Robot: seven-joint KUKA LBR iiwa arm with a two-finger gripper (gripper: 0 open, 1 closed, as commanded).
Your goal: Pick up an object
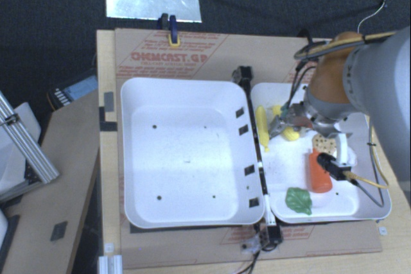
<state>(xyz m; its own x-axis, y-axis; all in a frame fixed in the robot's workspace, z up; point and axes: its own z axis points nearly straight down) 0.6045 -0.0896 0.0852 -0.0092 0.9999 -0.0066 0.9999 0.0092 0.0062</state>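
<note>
All the loose things lay in the right bin (366,205), which suits a picking run: one bin serves as the stock, and the left bin (186,151) beside it stood bare across its floor, most likely as the place where a picked thing would be dropped. Taking the right bin as the landmark, a long yellow piece (261,127) lay along its left wall, close to the black divider (253,138) that joins the two bins; a green object (298,200) sat in its near left corner; an orange object (319,171) lay toward its middle, just right of the green one and farther from the near wall; and a small speckled tan piece (325,144) showed just beyond the orange one's far end. The arm (359,83) reached over the bin's far right part, bent down so that its wrist covered much of the floor there. The hand (282,125) was low in the bin's far left part, just right of the long yellow piece and right against a smaller yellow object (291,134) that peeked out beneath it. Its dark metal parts blurred together at that spot, so I could not tell how wide it stood, nor whether the small yellow object was actually gripped or merely lying under it. By the look of it, that yellow object was the likely target of this try.
</note>
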